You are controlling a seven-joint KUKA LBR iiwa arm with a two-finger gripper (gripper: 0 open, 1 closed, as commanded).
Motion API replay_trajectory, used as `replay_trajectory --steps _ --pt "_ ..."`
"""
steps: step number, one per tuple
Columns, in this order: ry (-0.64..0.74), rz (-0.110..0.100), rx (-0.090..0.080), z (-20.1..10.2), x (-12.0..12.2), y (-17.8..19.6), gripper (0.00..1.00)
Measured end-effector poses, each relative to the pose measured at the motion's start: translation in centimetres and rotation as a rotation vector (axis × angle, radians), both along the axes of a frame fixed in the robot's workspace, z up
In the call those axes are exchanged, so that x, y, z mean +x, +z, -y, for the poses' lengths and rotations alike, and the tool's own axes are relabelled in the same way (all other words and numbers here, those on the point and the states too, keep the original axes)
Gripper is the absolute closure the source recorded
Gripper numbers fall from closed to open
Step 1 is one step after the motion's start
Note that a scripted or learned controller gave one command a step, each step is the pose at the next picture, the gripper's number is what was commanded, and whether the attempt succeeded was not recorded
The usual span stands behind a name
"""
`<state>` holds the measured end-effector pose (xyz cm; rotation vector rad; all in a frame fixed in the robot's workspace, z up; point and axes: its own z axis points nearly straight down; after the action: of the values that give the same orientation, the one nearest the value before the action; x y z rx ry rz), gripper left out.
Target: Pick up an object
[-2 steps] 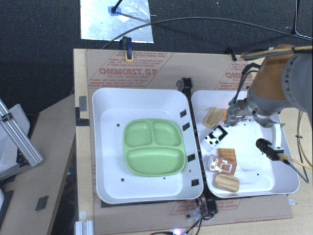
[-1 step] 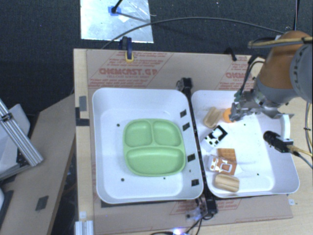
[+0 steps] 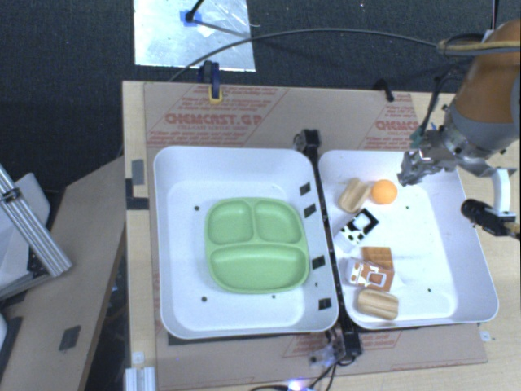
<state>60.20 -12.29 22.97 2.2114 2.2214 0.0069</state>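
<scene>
Nothing picked yet: the dark two-finger gripper (image 3: 409, 172) hovers over the right white bin (image 3: 468, 292), its grip state impossible to tell. The small orange ball (image 3: 384, 191) sits just beside it, on the bin floor.

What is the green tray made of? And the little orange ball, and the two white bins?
The green tray looks like smooth moulded plastic: one even colour, rounded compartment ridges, a soft sheen. The orange ball seems to be glossy plastic or rubber; it has a bright highlight, but its material can't be told for sure. The white bins look like thin formed plastic with rounded, curved-up rims.
</scene>
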Motion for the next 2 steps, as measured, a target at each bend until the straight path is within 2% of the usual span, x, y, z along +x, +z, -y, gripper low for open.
replay_trajectory --steps 1,2 --pt "0.001 -0.001 0.000 0.0 0.1 5.4 1.00" --pt "0.004 -0.007 0.003 -4.3 -1.3 5.0 1.00"
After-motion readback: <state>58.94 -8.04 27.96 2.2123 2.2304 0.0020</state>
